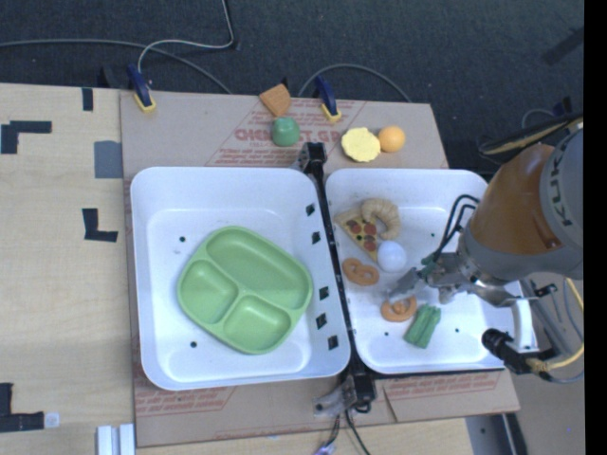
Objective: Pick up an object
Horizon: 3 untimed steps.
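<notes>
Reaching in over the right-hand bin (465,183), the grey arm (526,216) with its orange band hangs low, and the hand (410,287) sits down among the toys near the bin's front half. Whether the hand is spread or pressed together, I cannot tell: it is too small and blurred against the white floor, and nothing can be seen pinched in it.

Right at the hand's tip lies a small orange ring-shaped piece (398,308), touching or nearly so. Just beside that, toward the bin's front edge, a green block (423,326) lies tilted. A white ball (391,254) rests just behind the hand, with a brown pretzel-like piece (360,272) next to it, close to the divider between the bins. Further back sit a pizza slice (358,228) and a tan curved pastry (380,210), touching each other.

Over in the left-hand bin (152,192), a green sectioned plate (245,288) lies flat, skewed, near the middle.

Behind the bins, on the cardboard sheet (190,126) covering the desk, a green lump (285,132) and an orange wedge (276,99) sit near the back edge, a yellow piece (360,144) and an orange ball (391,139) just beside each other. Two blue clamps (142,89) grip the cardboard's back edge.
</notes>
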{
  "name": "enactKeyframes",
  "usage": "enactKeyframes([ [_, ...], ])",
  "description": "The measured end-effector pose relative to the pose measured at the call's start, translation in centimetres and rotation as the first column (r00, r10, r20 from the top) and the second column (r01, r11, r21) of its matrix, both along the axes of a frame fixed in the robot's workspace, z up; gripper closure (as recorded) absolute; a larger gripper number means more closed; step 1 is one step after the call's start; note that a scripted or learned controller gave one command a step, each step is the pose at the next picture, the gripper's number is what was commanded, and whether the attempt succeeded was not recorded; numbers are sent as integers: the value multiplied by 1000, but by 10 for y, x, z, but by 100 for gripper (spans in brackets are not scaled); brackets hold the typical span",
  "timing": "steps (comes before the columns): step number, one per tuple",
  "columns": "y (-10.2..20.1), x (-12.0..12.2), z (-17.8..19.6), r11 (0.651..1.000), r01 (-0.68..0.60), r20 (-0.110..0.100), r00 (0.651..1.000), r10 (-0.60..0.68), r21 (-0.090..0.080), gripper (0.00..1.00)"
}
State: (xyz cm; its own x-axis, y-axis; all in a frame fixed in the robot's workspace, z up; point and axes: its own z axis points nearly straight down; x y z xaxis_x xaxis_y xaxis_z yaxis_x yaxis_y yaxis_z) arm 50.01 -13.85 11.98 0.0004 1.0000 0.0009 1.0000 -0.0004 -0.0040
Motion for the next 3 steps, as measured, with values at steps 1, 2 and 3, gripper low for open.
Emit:
enactKeyframes([
  [1,34,-15,-34,1000,0,7,1000,0,-2,0],
  [2,34,-15,-24,1000,0,8,1000,0,-3,100],
  [3,103,45,65,1000,-3,4,1000,3,0,100],
])
